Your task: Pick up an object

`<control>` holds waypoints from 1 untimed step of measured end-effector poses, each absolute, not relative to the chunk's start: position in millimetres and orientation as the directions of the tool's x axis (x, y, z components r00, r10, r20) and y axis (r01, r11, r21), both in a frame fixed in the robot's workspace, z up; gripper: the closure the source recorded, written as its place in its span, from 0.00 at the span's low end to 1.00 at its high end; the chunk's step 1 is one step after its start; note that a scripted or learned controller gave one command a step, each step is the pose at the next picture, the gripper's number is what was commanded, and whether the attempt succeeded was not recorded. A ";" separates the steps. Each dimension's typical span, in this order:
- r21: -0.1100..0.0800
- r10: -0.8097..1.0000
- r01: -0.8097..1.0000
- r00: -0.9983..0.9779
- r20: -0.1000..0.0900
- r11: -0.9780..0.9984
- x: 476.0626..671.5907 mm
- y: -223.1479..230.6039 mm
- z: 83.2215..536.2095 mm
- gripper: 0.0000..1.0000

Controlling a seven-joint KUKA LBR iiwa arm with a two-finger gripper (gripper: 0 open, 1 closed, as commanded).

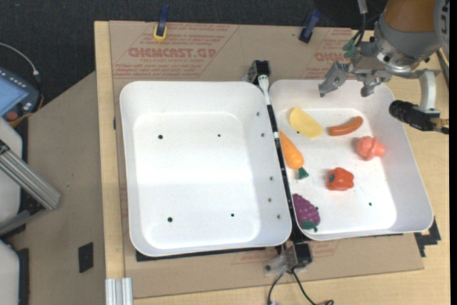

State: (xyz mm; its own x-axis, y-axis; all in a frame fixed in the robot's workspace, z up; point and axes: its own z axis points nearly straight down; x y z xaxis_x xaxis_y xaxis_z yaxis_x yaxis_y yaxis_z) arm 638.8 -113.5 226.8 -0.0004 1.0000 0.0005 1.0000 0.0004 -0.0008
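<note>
Grapes [305, 211] nearest; cardboard [178, 46] reads "CHEMCAST"; gripper [350, 84] open, empty.

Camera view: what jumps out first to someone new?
The bright toy foods clustered in the right bin: a yellow piece, a sausage, a pink piece, a red pepper, a carrot and purple grapes. The gripper hangs open above that bin's far edge, holding nothing. The left bin is plain white.
</note>
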 end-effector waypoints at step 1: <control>-0.011 1.000 1.000 0.008 0.001 -0.008 566.9 -178.8 118.2 0.00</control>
